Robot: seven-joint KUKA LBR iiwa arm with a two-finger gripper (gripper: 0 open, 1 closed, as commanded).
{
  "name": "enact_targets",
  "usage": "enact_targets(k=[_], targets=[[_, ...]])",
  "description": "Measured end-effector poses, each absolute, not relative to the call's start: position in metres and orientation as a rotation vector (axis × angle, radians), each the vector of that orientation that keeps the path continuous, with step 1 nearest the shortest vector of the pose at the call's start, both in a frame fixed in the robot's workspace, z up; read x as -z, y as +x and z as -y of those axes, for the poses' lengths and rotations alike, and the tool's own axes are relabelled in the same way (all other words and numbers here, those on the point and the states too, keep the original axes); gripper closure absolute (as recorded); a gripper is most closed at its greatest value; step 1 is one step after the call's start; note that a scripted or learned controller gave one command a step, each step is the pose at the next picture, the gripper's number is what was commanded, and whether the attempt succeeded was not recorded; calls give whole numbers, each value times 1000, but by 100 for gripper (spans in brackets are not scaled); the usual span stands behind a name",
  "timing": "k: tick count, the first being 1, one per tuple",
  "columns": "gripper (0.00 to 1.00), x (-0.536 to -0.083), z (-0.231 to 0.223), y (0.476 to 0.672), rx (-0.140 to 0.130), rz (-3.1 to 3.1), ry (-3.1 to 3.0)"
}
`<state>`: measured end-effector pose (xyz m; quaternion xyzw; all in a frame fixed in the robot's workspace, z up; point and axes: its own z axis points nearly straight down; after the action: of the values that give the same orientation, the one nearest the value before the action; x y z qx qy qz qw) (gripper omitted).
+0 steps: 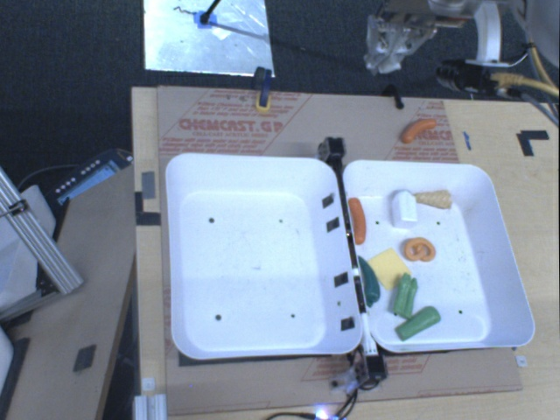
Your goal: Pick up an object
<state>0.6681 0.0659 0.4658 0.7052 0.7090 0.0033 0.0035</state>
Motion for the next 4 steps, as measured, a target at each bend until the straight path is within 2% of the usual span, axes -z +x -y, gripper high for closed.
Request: enact_targets(k=[2,3,4], targets=[[100,-530,-95,660,-4,-2224,2215],[100,-440,-1,668,3,-2219,2223],[100,-527,-59,668,-7,-2224,2213]])
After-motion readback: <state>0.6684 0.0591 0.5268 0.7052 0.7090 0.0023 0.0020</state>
